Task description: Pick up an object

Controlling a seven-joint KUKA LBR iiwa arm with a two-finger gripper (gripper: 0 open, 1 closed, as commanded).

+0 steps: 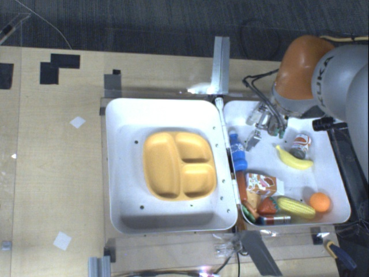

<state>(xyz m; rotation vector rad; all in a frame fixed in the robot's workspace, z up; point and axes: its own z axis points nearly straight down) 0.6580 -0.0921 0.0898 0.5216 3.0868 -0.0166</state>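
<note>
Two white bins (115, 154) share the bench; pincer (260, 128) hangs open, empty, above the banana (294, 159).

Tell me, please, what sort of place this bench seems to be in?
Probably a robotics lab set up for grasping trials: an arm over two white bins, toy food such as a banana, and a yellow tray.

Grey arm, end effector (260, 127) angled down-left.
</note>
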